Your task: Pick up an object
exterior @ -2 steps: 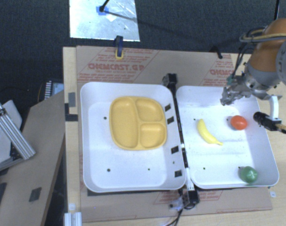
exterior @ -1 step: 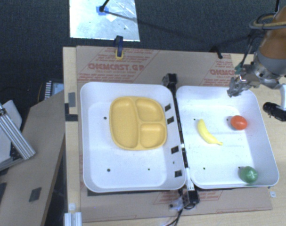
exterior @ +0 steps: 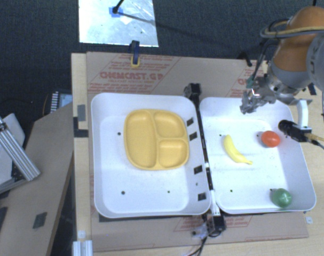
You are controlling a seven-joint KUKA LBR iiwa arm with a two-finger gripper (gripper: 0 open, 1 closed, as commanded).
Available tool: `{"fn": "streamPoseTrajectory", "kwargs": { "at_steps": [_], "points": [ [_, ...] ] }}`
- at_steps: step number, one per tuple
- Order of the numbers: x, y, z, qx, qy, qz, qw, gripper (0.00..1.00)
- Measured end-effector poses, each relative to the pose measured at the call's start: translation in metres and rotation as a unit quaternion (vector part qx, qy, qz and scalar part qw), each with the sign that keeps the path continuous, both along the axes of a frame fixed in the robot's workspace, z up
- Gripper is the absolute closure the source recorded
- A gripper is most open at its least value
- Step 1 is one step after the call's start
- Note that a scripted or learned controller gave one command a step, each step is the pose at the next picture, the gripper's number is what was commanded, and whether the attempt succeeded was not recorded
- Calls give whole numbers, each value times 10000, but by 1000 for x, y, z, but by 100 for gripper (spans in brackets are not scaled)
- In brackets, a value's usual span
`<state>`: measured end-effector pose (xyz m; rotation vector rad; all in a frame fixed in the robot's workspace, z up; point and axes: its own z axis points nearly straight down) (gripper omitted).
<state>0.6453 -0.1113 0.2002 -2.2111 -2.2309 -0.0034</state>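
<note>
Nearest the camera, in the R bin, a green round obj sits in the near right corner, close to the rim. Further in, a yellow banana lies on the bin floor left of centre, angled, w/ its near tip pointing right. Just beyond and to the right, well apart from the banana, is an orange-red ball. All three rest on the white floor, none touching another.

The L bin holds a yellow divided plate w/ three compartments, lying flat approx in the middle. Btwn the two bins runs a row of black clips.

At the far side of the R bin the gripper hangs over the far left part of the floor, pointing down, well apart from all three objs. At this res. it's prob. above the floor rather than touching it; whether it's open or closed can't be told. The grey arm w/ orange band comes in from the upper right.

Beyond the bins is a brown board w/ red print, a blue-and-yellow clamp at its far edge, then a silvery sheet on dark floor.
</note>
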Motion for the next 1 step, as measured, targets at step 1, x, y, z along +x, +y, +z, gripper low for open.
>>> {"fn": "streamPoseTrajectory", "kwargs": {
  "at_steps": [1],
  "points": [
    [-7, 57, -4, 1, 4, 4, 10000, 100]
  ]
}}
